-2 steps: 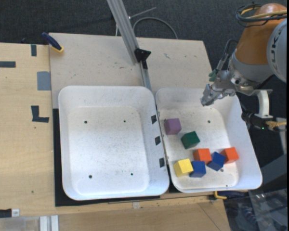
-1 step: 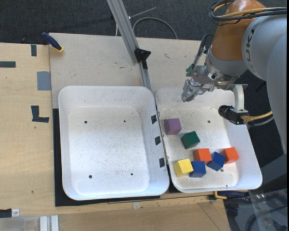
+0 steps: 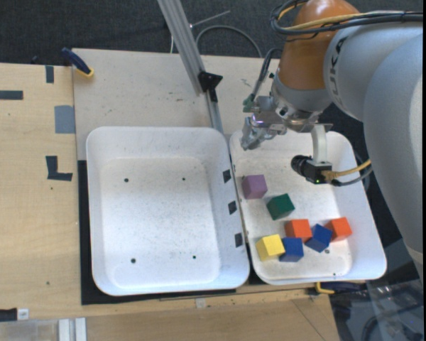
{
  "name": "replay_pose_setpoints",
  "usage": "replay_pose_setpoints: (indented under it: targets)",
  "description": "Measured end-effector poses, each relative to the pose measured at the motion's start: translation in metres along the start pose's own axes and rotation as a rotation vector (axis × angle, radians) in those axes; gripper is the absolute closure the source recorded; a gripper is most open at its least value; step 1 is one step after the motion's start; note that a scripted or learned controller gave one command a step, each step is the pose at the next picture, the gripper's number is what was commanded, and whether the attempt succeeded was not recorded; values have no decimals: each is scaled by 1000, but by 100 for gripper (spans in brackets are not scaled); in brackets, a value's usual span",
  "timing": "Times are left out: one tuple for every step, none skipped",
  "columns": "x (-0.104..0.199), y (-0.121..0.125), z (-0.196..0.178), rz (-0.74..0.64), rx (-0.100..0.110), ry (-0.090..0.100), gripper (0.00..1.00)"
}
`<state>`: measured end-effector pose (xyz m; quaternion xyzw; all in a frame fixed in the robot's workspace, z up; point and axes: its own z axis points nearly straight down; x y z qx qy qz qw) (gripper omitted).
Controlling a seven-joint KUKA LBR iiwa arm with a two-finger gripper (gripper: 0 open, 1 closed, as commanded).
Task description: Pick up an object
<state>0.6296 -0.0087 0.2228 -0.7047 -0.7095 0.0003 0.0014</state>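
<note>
A: In the camera view, we see the gripper [image 3: 254,135] in the upper middle of the frame, at the far left corner of the right bin [image 3: 366,258]. What do we say about the fingers?

B: We cannot tell if they are spread or closed; they look like one blurred grey shape from here. We see no cube between them, so we do not say that it holds anything.

A: And the things to pick?

B: They all lie in the right bin, in the lower right part of the frame. The purple cube [image 3: 254,186] is nearest, just below the gripper and near the wall between the two bins. The green cube [image 3: 280,206] is a little lower and to the right. Lower still there is a tight group: the yellow cube [image 3: 271,246] touching a blue cube [image 3: 292,249], an orange cube [image 3: 297,228] above them, a second blue cube [image 3: 319,236] and a second orange cube [image 3: 340,227] at the right. The left bin [image 3: 99,212] holds nothing that we can see.

A: What could go wrong from here?

B: We think of two dangers. If the arm goes down for the purple cube, one finger may strike the bin wall, because the cube lies so near to it. If the arm goes to the group, the fingers may land on two cubes together, or push a neighbour away, because they lie so tight.

A: The green cube stands more free.

B: Yes, but it lies turned, so the fingers may catch only its corners and it may slip.
</note>
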Motion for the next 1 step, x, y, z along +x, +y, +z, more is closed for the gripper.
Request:
replay_pose_setpoints:
  targets:
    - [53, 18, 7, 0, -1, -1, 100]
